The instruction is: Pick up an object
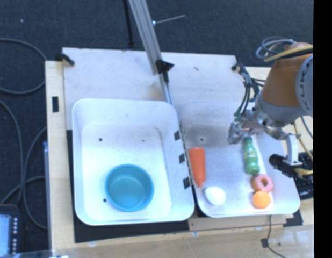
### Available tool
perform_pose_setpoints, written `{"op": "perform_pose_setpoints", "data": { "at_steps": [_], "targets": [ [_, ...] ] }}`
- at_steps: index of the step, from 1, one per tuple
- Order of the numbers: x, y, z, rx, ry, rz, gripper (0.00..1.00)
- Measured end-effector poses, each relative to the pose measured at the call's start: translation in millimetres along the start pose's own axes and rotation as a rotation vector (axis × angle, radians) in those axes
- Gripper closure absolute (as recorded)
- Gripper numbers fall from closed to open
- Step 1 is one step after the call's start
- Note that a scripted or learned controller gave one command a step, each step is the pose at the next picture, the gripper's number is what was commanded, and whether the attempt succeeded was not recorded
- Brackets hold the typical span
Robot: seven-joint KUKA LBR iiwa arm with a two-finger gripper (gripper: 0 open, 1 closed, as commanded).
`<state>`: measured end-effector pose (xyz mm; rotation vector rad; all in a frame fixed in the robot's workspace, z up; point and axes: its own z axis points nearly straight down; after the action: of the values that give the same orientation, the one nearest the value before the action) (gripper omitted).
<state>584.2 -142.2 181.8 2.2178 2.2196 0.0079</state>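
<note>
My gripper [238,132] hangs over the upper part of the right bin [209,117], reached in from the right. Just below and right of it lies a green bottle [250,156], its upper end touching or very close to the gripper. An orange carrot [197,164] lies along the bin's left wall. A white egg [215,195] rests near the front edge. A pink donut [261,183] and an orange ball [261,199] sit in the front right corner.
The left bin [91,117] holds a blue bowl [129,187] near its front. A slanted metal pole [147,31] rises from the bench behind the bins. Bare floor shows in the right bin's upper left part.
</note>
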Motion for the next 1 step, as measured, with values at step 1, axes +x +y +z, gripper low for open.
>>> {"op": "perform_pose_setpoints", "data": {
  "at_steps": [1],
  "targets": [
    [-4.2,1.7,-46.7,-0.002,-0.001,-0.005,1.00]
  ]
}}
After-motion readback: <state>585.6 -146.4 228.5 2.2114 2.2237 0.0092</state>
